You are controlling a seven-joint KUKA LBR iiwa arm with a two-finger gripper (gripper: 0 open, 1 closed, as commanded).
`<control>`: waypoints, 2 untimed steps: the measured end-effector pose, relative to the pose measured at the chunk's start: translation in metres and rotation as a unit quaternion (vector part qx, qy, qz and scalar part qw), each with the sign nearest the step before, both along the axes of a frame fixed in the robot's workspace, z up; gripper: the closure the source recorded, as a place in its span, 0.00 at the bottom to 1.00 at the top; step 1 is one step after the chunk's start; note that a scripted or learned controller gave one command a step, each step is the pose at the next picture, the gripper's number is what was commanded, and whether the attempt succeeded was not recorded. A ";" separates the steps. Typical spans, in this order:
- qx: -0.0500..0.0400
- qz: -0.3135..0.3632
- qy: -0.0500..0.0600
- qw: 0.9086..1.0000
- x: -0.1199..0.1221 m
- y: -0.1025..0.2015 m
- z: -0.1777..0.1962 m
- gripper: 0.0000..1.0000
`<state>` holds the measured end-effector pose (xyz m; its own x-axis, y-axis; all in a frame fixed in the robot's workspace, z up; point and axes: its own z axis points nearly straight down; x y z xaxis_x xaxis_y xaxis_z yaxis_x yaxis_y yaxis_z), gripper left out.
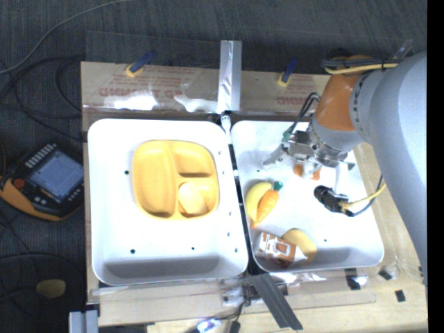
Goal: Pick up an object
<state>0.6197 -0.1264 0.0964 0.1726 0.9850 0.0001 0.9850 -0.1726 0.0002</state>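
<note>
The grey KUKA arm with its orange wrist band (388, 109) fills the right side of the view, sloping down over the right-hand shallow white plastic bin (368, 248), which sits touching the left-hand shallow white plastic bin (111, 255) on the pale wooden bench (97, 75). The left bin holds a glossy yellow plastic tray with three rounded compartments (173, 177), lying near its middle. The end effector (305, 159) hangs low in the back half of the right bin, a small orange object just beside it — whether it is open or closed on anything cannot be made out. In the right bin's near left corner lies a brown and white printed carton (276, 250), touching a smooth tan rounded toy food piece (302, 240) on its right. Further back along the left wall lies a curved yellow toy banana (255, 194) with a small orange toy carrot with a green tip (268, 201) resting against it — both smooth, matte and well apart from the end effector.
</note>
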 end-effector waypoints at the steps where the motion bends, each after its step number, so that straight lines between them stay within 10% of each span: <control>1: -0.002 0.092 0.000 0.996 0.034 -0.046 0.042 0.00; 2: 0.000 0.120 0.000 0.993 0.029 -0.070 -0.004 0.00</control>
